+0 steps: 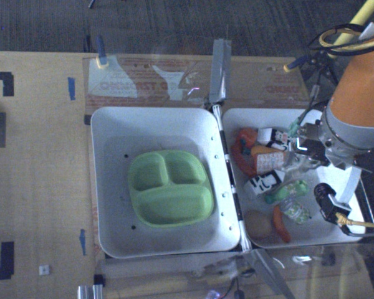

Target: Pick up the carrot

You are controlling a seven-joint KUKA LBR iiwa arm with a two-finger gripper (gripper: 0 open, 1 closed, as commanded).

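The carrot [280,223], a short orange-red stick, lies near the front edge of the right bin [336,234], pointing toward the front. My gripper [301,156] hangs over the middle of that bin, above a pile of packets and behind the carrot, apart from it. Metal parts and clutter hide its tips. Nothing shows as held.
Around the gripper lie an orange packet [268,159], a red item [243,147], a black-and-white box [265,182], a clear bottle with green parts [290,195] and a brown lump [258,223] beside the carrot. The left bin [112,136] holds a green divided plate [170,189].
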